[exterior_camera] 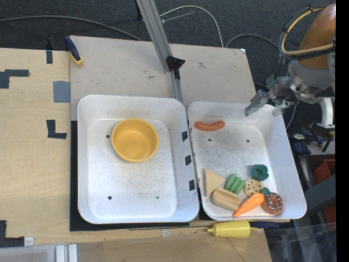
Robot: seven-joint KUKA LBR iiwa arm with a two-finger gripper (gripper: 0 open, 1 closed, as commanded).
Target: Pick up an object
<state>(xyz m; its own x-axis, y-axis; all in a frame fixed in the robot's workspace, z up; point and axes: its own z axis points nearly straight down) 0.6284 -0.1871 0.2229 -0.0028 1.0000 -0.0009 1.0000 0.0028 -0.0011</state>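
— Nearest the lens, what lies there?

— Yellow mustard bottle (231, 230), lying on the bench's front edge just below the right bin (283, 146). The bench top is pale wood on the left with dark tape marks, a grey board behind the bins, dark carpet and cables beyond.

— And the bins?

— Left bin (87, 162) holds a yellow bowl (134, 140). The right one holds a sausage (209, 125) near its far rim, and a cluster at its near corner: cheese wedge (211, 178), bread roll (226, 198), carrot (249, 203), donut (272, 202), broccoli (259, 171).

— Your gripper?

— My gripper (260, 103) hangs over the right bin's far right corner, carrying nothing; whether it is released or clenched, I cannot tell.
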